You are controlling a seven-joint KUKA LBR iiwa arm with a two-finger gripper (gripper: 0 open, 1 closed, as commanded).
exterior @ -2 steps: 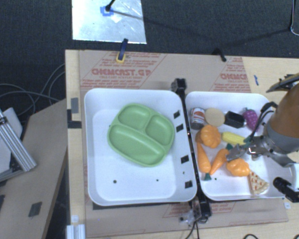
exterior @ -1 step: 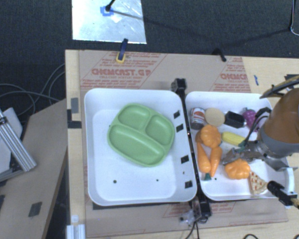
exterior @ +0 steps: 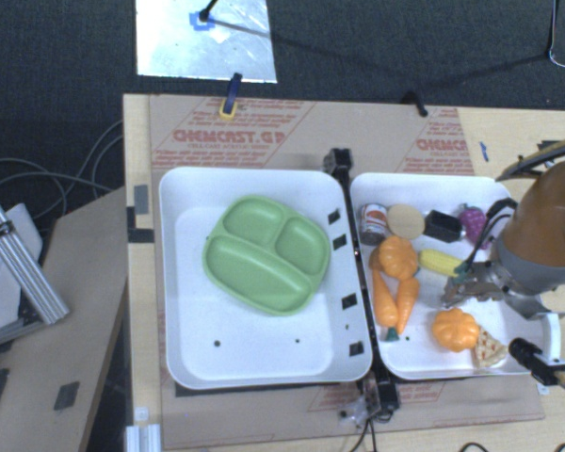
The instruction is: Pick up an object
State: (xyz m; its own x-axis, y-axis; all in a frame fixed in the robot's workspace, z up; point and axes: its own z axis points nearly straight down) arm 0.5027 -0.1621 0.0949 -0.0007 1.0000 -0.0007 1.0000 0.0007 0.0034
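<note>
Across the bench, two white plastic bins: left bin point(exterior: 184, 281) holds one green sectioned plate point(exterior: 266, 254). Right bin point(exterior: 424, 367) is crowded: two carrots point(exterior: 395, 301), one orange point(exterior: 397, 256), pumpkin point(exterior: 454, 329), banana point(exterior: 440, 262), can point(exterior: 374, 220), purple grapes point(exterior: 472, 220), waffle slice point(exterior: 489, 350). Gripper point(exterior: 466, 285) sits at pumpkin's 12 o'clock, beside the banana; grip state cannot tell.

Red "CHEMCAST GP" print on brown sheet point(exterior: 292, 125) under bins, repeated at right, partly cut off.

Glossy plastic tray point(exterior: 266, 253) (matt bins point(exterior: 184, 281))
</note>
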